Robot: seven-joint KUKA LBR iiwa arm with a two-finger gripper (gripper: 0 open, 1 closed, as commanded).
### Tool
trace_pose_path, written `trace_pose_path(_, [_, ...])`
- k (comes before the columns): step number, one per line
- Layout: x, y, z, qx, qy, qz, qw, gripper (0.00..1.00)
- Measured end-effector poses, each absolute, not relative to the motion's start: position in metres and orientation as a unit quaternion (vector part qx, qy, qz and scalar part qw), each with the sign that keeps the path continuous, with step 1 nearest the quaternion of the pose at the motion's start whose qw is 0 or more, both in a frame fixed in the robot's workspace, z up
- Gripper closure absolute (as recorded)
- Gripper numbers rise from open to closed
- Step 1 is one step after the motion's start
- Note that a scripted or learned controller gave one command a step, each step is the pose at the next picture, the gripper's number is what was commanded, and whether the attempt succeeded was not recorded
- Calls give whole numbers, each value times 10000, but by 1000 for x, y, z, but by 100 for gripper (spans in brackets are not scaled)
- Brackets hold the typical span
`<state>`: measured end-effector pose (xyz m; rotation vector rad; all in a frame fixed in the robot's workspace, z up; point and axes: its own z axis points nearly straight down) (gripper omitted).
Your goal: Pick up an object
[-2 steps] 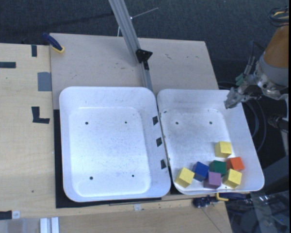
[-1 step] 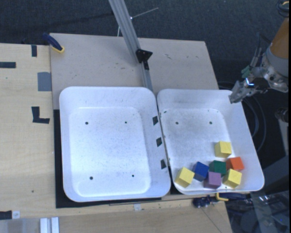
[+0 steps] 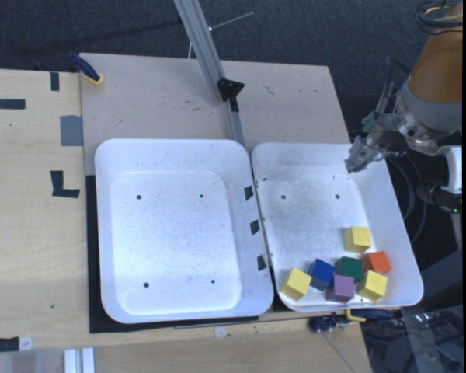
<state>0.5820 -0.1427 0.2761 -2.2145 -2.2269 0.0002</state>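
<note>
The pincer (image 3: 357,158) is seen over the far right rim of the right bin (image 3: 311,208); whether it is spread cannot be told. Coloured blocks (image 3: 338,274) are clustered in that bin's near corner, well apart from the pincer.

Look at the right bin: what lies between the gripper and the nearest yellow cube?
Nothing: in the camera view, bare white bin floor separates the gripper from the yellow cube.
</note>
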Motion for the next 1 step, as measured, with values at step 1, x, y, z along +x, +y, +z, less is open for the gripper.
trace_pose_path(1, [569, -94, 258, -7052, -7090, 6, 16, 100])
